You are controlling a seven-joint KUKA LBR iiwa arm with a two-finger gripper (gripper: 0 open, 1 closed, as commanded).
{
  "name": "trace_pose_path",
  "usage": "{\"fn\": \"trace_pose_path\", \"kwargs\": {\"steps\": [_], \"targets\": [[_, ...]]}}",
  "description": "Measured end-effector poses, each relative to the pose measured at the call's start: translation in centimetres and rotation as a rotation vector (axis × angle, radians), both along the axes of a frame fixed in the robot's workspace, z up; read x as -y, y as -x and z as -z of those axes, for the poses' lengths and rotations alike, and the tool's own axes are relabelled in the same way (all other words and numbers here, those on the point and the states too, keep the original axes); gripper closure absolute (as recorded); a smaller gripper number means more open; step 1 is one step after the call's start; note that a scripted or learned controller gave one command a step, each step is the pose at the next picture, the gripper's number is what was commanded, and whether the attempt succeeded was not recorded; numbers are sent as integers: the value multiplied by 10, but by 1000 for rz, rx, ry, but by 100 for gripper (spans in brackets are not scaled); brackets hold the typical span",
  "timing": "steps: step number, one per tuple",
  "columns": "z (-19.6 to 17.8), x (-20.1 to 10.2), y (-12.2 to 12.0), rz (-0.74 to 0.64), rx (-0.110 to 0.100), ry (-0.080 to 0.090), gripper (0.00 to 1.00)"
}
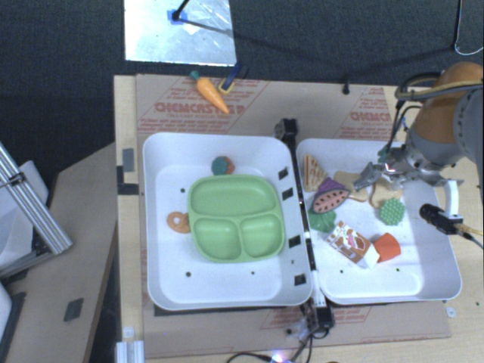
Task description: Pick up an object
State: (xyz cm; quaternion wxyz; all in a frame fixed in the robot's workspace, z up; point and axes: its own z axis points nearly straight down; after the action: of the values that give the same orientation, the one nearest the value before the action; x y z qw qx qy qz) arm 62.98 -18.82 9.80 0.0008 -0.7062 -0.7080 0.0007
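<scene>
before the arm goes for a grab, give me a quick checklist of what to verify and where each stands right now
1. Gripper is over the right bin, where the toys lie: ok.
2. A toy is between the fingers: not ok, nothing shows there.
3. A target lies close below: ok, the tan piece and the green bumpy ball are nearest.
4. Room around targets: not ok, the purple slice and green leafy piece touch, crowding the left wall.
5. Orange block and printed box are apart from the gripper: ok.
6. Fingers open wide enough: cannot tell.
</scene>
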Motion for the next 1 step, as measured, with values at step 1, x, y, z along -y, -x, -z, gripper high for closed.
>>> {"fn": "trace_pose_path", "kwargs": {"steps": [1], "targets": [[11, 0, -2, -2, 6, 2, 0]]}}
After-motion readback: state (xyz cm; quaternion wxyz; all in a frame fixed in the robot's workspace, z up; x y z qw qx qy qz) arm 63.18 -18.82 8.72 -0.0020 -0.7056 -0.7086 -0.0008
